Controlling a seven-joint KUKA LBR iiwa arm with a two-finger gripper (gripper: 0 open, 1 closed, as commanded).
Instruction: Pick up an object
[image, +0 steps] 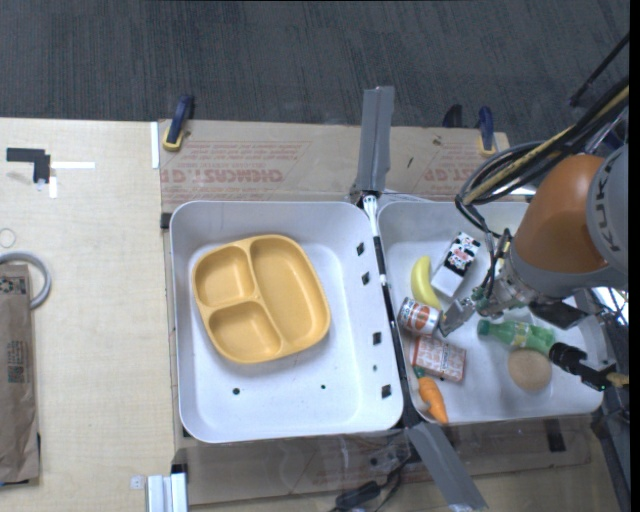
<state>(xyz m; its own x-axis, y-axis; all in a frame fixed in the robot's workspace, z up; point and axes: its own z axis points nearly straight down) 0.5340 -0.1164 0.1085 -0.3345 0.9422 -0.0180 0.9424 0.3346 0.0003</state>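
The right bin (590, 405) holds several objects: a yellow banana (425, 280), a small can (419, 317) lying on its side, a black-and-white box (461, 254), a red-and-white packet (438, 359), an orange carrot (432, 399), a green bottle (517, 333) and a tan round object (529, 371). My gripper (457, 315) hangs low in this bin, just right of the can and left of the green bottle, above the packet. The arm's orange band (560, 225) rises behind it. Nothing is visibly held.
The left bin (200, 400) contains a yellow divided plate (262, 297). A grey divider (377, 150) runs between the bins. Cardboard (270, 160) lies behind them, and a brown bag (15, 370) sits on the bench at far left.
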